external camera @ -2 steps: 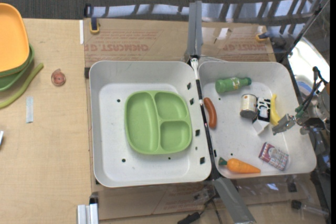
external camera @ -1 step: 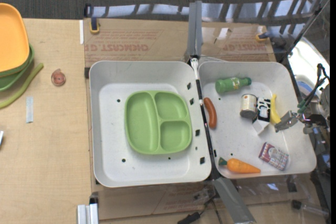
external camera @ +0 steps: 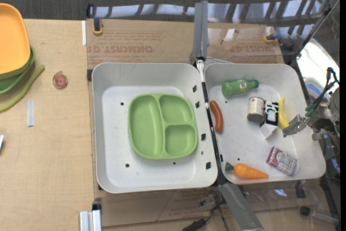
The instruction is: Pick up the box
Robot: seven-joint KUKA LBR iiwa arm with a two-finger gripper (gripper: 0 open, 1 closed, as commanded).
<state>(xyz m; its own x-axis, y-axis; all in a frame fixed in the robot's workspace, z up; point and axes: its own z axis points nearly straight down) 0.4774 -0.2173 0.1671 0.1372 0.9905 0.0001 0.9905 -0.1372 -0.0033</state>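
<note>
Bins [external camera: 108,170]: white plastic, smooth, semi-matt. Divided plate [external camera: 162,126]: green plastic, matt. Box [external camera: 281,161]: printed, glossy wrap. Can [external camera: 255,109]: metal. Bottle [external camera: 239,86]: green, glossy. Bench top [external camera: 48,170]: wood, matt.

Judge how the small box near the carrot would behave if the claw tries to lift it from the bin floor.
The box lies flat in the right bin, so it probably won't roll or tip. Its low profile may give fingers little edge to catch. It looks like thin printed card, likely light and crushable. The carrot lies apart from it.
</note>
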